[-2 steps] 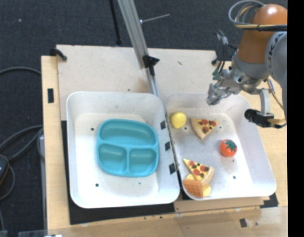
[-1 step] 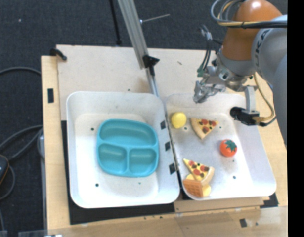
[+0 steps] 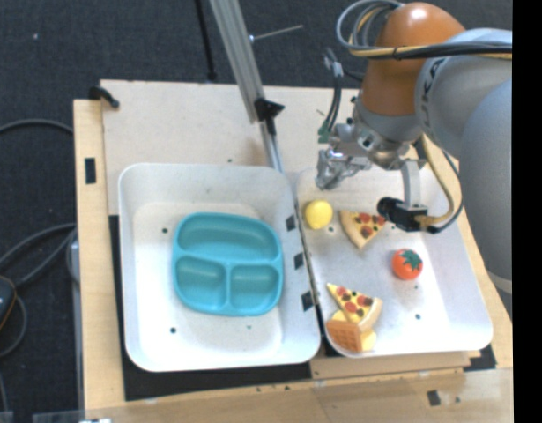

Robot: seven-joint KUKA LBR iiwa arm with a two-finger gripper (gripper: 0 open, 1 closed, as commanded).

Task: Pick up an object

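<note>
My gripper (image 3: 330,176) hangs in the upper middle of the frame, over the far left corner of the right-hand shallow white plastic bin (image 3: 447,276), and it has nothing in it; how wide it stands I cannot tell from this slant. Just below it in the frame sits the small round yellow ball (image 3: 318,214), close against the bin's left wall. To its right lies a wedge of toy pizza with red dots (image 3: 362,227), then a small red toy tomato with a green top (image 3: 407,263) further right and lower. A second toy pizza wedge (image 3: 354,304) lies near the bottom edge of the bin, resting against an orange-yellow block (image 3: 351,334). The left-hand white bin (image 3: 147,192) holds a turquoise divided plastic tray (image 3: 226,263). I judge I am in the approach step, nothing yet picked. The yellow ball looks the nearest candidate; the next move calls for shifting toward the bottom of the frame to centre over it, then descending without striking the wall beside it. A round thing may roll away.
</note>
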